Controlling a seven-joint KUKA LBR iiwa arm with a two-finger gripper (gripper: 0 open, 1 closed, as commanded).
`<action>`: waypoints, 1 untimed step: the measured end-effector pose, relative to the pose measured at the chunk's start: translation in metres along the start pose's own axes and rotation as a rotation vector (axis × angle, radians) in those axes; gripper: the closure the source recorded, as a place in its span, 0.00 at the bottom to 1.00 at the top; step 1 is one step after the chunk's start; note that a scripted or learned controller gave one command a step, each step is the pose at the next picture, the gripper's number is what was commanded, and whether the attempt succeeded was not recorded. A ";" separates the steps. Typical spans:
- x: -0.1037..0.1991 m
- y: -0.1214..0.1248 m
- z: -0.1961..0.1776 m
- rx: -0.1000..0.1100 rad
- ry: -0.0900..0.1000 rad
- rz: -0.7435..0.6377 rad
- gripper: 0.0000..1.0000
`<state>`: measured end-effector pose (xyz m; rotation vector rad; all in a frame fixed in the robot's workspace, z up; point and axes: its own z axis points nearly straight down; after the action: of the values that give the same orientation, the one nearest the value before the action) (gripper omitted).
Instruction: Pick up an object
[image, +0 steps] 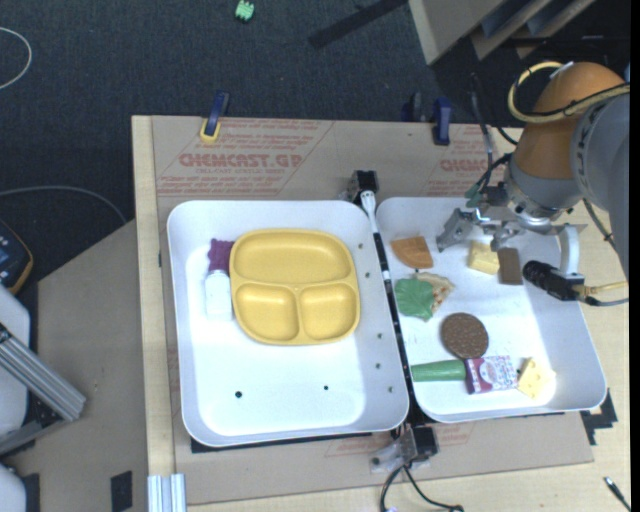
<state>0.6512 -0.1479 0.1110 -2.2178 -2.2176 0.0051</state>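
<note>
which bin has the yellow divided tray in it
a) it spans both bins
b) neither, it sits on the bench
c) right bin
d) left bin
d: the yellow tray lies wholly inside the left bin, beside a purple item and a white one; the right bin has the small food pieces, such as the brown disc.

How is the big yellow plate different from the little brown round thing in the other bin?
The yellow plate is far bigger than the brown round thing. The plate is yellow with rounded corners and three compartments; the brown thing is a dark, plain disc. The plate lies in the left bin, the disc in the right bin among other small items. Both lie flat, and the gripper touches neither.
</note>
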 end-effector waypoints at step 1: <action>0.001 0.001 0.025 -0.006 -0.002 -0.002 0.00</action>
<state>0.6525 -0.1471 0.0860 -2.2193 -2.2242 0.0009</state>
